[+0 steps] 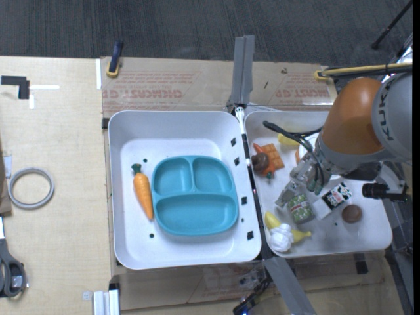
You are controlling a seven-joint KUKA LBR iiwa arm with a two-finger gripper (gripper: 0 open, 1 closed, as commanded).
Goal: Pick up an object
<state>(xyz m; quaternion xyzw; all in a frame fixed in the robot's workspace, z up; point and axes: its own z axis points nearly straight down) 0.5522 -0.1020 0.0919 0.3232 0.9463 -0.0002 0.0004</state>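
On the left of the surface lies a grey tape ring (30,172); the left bin (125,241) holds a carrot (144,195) beside a teal divided plate (195,195); none of that is being worked on.

The action is in the right bin (341,238), where small things crowd together; a green-and-silver packet (298,209) lies just under the end effector (306,178), and I take it as the likely target. This looks like the reach-down before a grasp; I see nothing held, and I cannot tell whether the end effector is wide or narrow. The next move wants a clean descent onto the packet, clear of the black-and-white cube (336,195) just beside it.

The arm comes in from the right, its orange band (354,117) bulking above the bin, wrist pitched down and leftward.
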